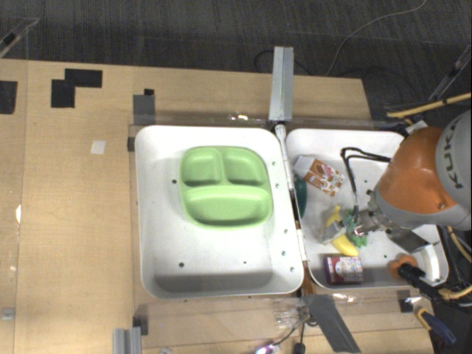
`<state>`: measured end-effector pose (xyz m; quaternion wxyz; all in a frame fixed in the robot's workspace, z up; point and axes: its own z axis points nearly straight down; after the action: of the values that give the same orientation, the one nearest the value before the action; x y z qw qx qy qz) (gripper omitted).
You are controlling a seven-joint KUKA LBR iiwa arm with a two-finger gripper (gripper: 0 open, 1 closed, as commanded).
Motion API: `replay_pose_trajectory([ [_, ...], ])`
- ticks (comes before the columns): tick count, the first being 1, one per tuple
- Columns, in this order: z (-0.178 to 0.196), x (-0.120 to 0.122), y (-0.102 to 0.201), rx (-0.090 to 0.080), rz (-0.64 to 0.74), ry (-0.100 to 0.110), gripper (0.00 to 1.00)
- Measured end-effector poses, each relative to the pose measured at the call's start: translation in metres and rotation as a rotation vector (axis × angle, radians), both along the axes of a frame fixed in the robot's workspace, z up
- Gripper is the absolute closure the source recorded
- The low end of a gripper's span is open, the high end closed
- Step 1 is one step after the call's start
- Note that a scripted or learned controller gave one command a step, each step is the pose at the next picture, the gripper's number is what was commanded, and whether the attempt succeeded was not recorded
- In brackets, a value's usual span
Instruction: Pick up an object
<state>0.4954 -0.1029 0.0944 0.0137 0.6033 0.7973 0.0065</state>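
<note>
Robotics lab: wooden bench [74,220] over dark carpet [184,13] at frame top, two white bins [155,198] clamped by metal brackets [282,83], loose cables [376,24] upper right, black marker patches [74,85] upper left.

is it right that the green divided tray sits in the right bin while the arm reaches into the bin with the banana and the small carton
Not quite. The camera view shows the green divided tray in the left bin, not the right one. The rest holds: the arm reaches into the right bin, where the banana and the small carton lie.
</note>
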Motion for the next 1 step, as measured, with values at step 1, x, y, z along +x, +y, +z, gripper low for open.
replay_pose_trajectory([
  [1,-0.0006,0.0307,-0.0035,0.001,-0.009,0.005,0.00],
])
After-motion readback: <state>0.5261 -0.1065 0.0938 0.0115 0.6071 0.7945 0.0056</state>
